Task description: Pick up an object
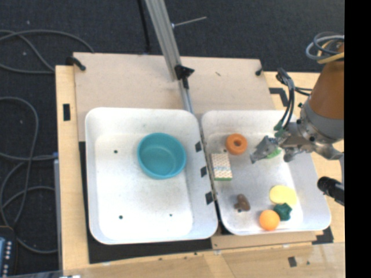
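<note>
Over the right bin (301, 126) | we see our gripper (268, 151) above bare floor, fingers apart, holding nothing | orange ring (236, 144) just beside, sponge (221, 167) near | risk: descending here, we close on air or nudge the ring.
</note>
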Robot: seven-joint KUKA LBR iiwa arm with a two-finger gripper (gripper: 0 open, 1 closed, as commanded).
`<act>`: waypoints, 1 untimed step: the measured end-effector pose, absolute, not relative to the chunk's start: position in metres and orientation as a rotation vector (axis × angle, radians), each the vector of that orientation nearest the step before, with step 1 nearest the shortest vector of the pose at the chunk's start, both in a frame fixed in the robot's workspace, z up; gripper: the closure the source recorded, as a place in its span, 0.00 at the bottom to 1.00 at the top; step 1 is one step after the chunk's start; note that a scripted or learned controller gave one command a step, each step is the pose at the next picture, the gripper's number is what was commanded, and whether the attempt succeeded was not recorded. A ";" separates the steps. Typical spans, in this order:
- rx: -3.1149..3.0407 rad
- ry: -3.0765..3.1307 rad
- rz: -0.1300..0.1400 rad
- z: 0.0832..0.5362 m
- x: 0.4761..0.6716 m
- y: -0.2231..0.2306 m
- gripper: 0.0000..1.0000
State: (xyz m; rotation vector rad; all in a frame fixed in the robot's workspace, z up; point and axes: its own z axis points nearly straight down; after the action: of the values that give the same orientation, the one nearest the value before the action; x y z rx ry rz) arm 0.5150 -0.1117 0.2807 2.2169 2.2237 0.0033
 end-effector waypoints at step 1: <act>2.218 2.221 0.004 0.281 0.515 -0.112 0.00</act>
State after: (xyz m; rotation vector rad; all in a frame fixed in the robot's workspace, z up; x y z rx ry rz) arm 0.5151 -0.1118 0.2807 2.2184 2.2215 0.0038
